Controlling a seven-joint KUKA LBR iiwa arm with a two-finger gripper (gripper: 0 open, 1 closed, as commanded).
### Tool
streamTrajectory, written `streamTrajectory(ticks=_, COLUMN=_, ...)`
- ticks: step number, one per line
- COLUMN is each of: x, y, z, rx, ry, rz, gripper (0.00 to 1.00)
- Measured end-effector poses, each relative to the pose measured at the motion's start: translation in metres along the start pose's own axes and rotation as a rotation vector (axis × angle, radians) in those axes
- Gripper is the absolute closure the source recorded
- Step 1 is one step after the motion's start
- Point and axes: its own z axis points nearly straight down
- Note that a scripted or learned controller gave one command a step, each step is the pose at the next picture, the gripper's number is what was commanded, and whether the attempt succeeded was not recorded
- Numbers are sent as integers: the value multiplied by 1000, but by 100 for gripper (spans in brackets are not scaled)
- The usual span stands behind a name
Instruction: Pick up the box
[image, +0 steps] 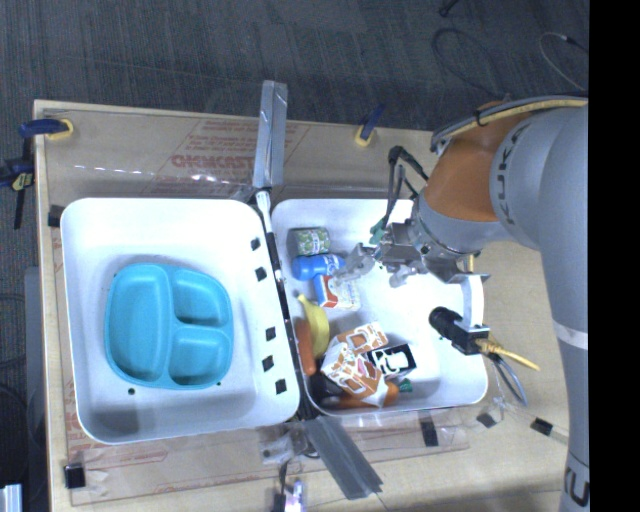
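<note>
- The tool (372, 252) hangs over the right white bin (455, 372); whether it is apart or together cannot be told.
- The white cardboard box with orange print (355, 365) lies below the tool, near the bin's front wall, well apart from it.
- A blue bottle (318, 266) lies just left of the tool.
- A turquoise divided plastic tray (168, 325) sits far left, in the left white bin (85, 240).

The arm (545, 170) is thick, smooth and grey, with an orange band (462, 185) above the wrist. Thin black cables (400, 175) loop beside the band. The gripper (385, 255) is dull metal, small against the arm.
</note>
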Motion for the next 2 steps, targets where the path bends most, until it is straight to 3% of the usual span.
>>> streamTrajectory(ticks=1, x=14, y=-1, z=13, rx=2, ry=2, rz=195, gripper=0)
streamTrajectory(ticks=2, x=10, y=5, z=38, rx=2, ry=3, rz=144, gripper=0)
